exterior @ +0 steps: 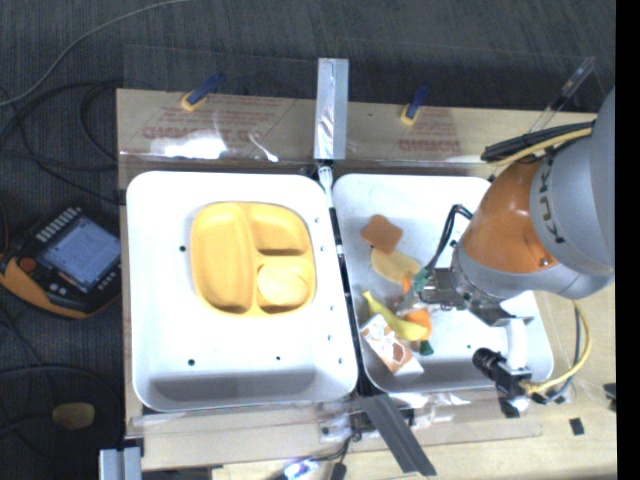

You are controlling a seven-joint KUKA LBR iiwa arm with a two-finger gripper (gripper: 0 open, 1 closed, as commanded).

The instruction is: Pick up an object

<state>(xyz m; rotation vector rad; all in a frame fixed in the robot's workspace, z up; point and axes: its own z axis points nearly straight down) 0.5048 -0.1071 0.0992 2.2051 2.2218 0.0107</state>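
The grey KUKA arm (560, 218) is reaching in from the right of the frame and hanging low over the right bin (520, 363), its orange band sitting just above the wrist. The gripper (425, 290) is pointing toward the frame's left, into a small cluster of objects near the middle of that bin. Whether it is open or closed cannot be told, since the wrist body is hiding the tip.

Several candidates for the pick are lying close together. A brown toy piece (381, 232) is resting in the upper left part of the right bin. Just below it, a pale yellow block (393, 264) is lying tilted. Lower still, a yellow banana-like toy (392, 315) is touching an orange and green item (420, 325) right beside the tool tip, and a white and red packet (388, 348) is lying near the bin's lower left corner.

The left bin (160, 358) is holding a yellow divided tray (250, 256), well apart from the arm.

As for progress, the approach appears largely done: the tool is down among the objects. Nothing is seen lifted clear of the bin floor, so the grasp itself and the lift appear to remain. Which object is being targeted is uncertain; the banana-like toy and the orange and green item are lying nearest.
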